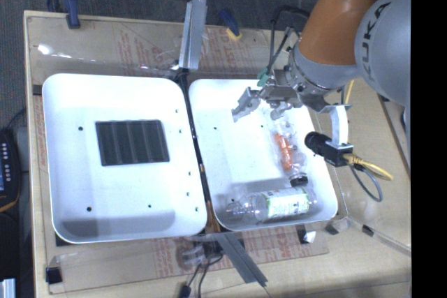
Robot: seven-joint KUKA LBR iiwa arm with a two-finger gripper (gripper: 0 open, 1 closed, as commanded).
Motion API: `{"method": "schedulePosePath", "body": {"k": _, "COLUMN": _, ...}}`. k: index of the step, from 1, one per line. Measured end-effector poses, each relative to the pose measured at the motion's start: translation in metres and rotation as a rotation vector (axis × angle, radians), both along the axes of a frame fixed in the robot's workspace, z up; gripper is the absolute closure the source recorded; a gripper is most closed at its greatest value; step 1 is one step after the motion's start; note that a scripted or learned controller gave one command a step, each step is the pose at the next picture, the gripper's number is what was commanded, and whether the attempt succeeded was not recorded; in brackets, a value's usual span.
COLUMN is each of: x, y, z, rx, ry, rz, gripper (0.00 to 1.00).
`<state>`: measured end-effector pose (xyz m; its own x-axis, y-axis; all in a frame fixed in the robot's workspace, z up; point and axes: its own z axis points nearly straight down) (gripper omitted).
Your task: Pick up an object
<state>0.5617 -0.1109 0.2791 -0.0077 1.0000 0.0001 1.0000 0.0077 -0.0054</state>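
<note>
Nothing is lifted yet: the gripper [262,102], at upper centre-right of the frame, hangs over the right bin [216,150] with fingers apart, empty. 2 clear bottles [276,206] and [288,150] lie in that bin's lower right.

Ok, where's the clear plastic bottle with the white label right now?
The clear plastic bottle lies on its side along the near edge of the right bin, just below the small bottle with orange contents.
</note>
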Motion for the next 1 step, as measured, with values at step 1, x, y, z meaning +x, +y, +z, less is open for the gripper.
{"method": "schedulePosePath", "body": {"k": 1, "x": -0.0393, "y": 0.0117, "z": 0.0179, "rx": 0.001, "ry": -0.003, "rz": 0.082, "gripper": 0.00}}
